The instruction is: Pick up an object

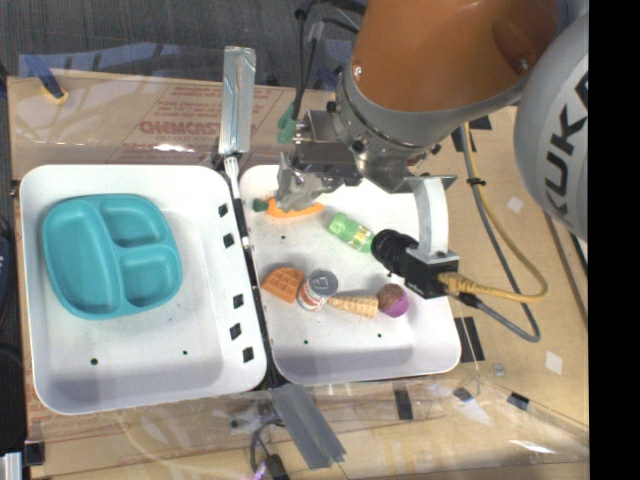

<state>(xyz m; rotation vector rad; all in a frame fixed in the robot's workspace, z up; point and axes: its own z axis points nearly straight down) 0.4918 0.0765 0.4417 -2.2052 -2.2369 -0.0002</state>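
Note:
My gripper [294, 196] hangs low over the back left corner of the right bin [345, 358], right on top of an orange toy carrot [304, 210] with a green end. The carrot lies on the bin floor, partly hidden by the gripper. Further objects lie in the same bin: a green bottle [349, 231] on its side, a brown waffle piece [283, 284], a small silver can [320, 285], and an ice cream cone with a purple scoop [378, 304].
The left bin [120, 368] holds a teal divided plate [110, 253]. The arm's large orange and grey body covers the back right of the right bin. A black camera block with a yellow cable [410, 258] hangs over the bin's right side.

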